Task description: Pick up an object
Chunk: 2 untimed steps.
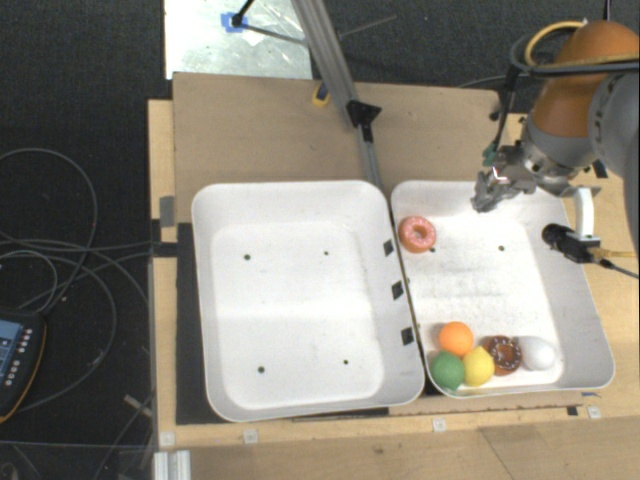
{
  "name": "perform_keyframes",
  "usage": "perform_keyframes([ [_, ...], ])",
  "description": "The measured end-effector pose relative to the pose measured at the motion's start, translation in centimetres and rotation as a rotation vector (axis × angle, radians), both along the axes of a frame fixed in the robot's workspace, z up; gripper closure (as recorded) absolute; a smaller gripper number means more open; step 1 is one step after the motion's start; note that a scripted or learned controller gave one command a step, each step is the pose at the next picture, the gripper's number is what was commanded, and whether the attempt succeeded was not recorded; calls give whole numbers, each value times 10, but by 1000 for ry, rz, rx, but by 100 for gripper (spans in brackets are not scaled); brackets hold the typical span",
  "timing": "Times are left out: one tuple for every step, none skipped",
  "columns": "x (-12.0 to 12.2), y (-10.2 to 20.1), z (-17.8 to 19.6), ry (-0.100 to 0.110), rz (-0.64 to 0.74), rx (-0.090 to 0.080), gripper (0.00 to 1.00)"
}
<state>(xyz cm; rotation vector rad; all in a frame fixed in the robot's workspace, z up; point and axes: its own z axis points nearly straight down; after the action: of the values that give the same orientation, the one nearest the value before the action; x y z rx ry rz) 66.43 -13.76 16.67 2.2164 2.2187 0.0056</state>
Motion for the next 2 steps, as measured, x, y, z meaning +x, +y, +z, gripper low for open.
perform_keyframes([
  [8, -6, 63, -3, 2, -1, 100],
  [9, -6, 118, -2, 5, -1, 100],
])
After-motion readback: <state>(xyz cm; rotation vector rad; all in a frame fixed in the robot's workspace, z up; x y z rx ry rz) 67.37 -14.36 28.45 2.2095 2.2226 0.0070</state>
